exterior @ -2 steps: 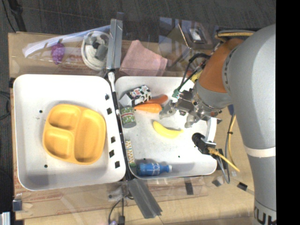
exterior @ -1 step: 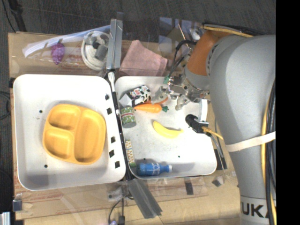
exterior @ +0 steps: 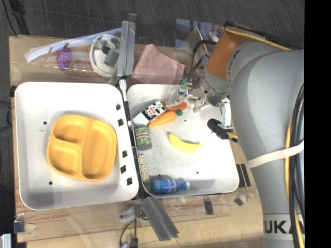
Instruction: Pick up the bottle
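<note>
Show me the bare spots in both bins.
Left bin: bare floor all around the yellow divided plate. Right bin: open patch between banana and blue bottle. Crowded along its top and left edges: carrot, small can, gripper.

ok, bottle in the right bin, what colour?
Blue, with a white cap end. The bottle lies on its side near the front edge, best seen in the camera view.

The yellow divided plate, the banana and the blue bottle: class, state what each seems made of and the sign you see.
Yellow divided plate: probably moulded plastic, with an even colour, soft sheen and rounded compartments. Banana: likely a plastic toy, uniformly yellow and smooth, though real fruit cannot be ruled out. Blue bottle: apparently plastic, glossy, with a paler cap end.
</note>
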Motion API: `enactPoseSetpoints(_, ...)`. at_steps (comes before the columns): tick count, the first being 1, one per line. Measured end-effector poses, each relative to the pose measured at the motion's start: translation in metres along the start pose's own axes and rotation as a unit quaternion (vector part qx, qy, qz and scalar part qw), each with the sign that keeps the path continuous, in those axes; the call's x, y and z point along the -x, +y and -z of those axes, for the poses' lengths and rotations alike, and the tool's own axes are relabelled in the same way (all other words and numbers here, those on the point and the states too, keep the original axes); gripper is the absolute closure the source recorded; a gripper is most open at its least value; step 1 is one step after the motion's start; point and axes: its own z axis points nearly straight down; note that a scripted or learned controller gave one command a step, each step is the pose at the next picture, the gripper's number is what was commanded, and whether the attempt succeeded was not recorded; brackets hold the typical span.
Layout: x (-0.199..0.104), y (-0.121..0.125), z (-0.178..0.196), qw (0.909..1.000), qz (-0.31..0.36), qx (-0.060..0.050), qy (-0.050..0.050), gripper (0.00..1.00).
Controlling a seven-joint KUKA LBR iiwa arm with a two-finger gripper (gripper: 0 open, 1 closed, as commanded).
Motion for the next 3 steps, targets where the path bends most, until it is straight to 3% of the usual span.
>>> enactPoseSetpoints(1,-0.045,-0.019,-0.013,0.9978,0.066,-0.011,0.001,0.00)
enactPoseSetpoints(2,0.002,-0.038,0.081,0.9993,0.035,-0.009,0.001,0.00)
enactPoseSetpoints(3,0.019,-0.101,0.051,0.9999,-0.007,-0.012,0.001,0.00)
